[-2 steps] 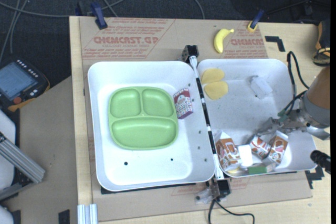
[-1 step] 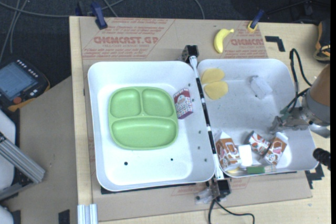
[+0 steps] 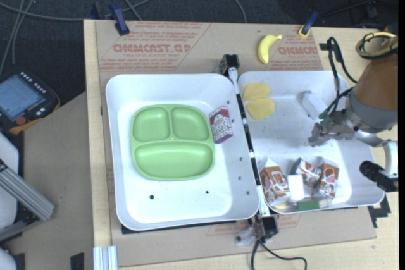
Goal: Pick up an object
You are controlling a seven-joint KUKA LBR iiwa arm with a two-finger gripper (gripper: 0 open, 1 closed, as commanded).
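Nearest, at the lower right, cartons (image 3: 297,183) crowd the right bin (image 3: 281,88)'s front edge. Above them the gripper (image 3: 319,136) hangs over bare floor; its fingers' gap cannot be told. Farther left, a green tray (image 3: 172,142) fills the left bin (image 3: 126,95); a banana (image 3: 268,47) lies beyond

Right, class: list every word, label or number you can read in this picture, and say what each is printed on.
"CHEMCAST GP": red print on the brown board behind the left bin; it shows again, partly covered, at the board's back right near the banana.
Small red packet by the green tray: label too small to read.
Cartons in the right bin: print blurred.
Handheld screen at left: unreadable.
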